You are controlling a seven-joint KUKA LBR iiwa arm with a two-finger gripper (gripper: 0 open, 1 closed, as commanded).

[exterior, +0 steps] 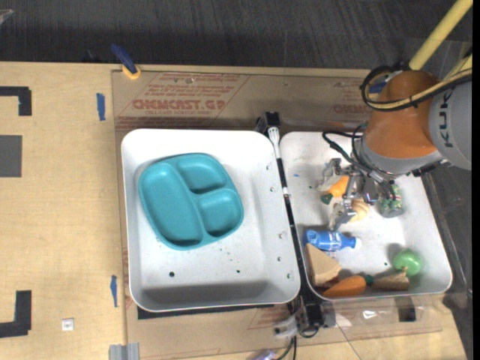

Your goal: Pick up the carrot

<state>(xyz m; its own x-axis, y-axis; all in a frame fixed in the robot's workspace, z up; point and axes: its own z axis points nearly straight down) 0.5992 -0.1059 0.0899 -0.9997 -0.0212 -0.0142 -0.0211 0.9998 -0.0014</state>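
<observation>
Carrot [346, 284], orange and lying on its side, rests at the near edge of the right bin [439, 235], well apart from the claw [347, 195], which hangs toward the far side of that bin. Between the two lies a blue bottle [327, 240], and just beside the carrot sit a tan wedge [322, 265] on its left and a brown piece [391, 280] on its right, with a green apple [407, 261] near the bin's right corner. Whether the claw is spread or closed cannot be told from above; small items, one of them orange, crowd around its metal tips, too jumbled to name. Grey arm with orange band [397, 118] reaches in from the right. Left bin [150, 283] on the cardboard-covered worktop [60, 201] holds a teal divided plate [190, 198], its three compartments facing up.
</observation>
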